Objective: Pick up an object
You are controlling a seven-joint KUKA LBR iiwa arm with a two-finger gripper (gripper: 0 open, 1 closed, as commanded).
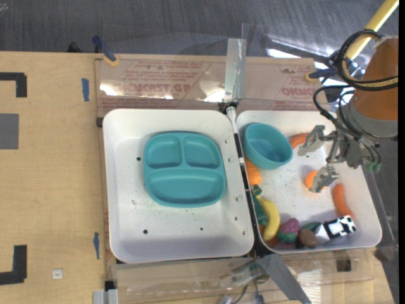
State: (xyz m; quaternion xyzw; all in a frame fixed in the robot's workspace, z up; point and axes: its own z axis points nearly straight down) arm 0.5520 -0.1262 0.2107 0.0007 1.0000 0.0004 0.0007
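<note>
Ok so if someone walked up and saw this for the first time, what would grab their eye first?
Probably the big teal divided plate, alone in the middle of the left bin. Next, the clutter in the right bin: a teal bowl at its upper left and a banana, a cow toy and a carrot along the bottom and right. The gripper hangs open above that bin, holding nothing.
</note>
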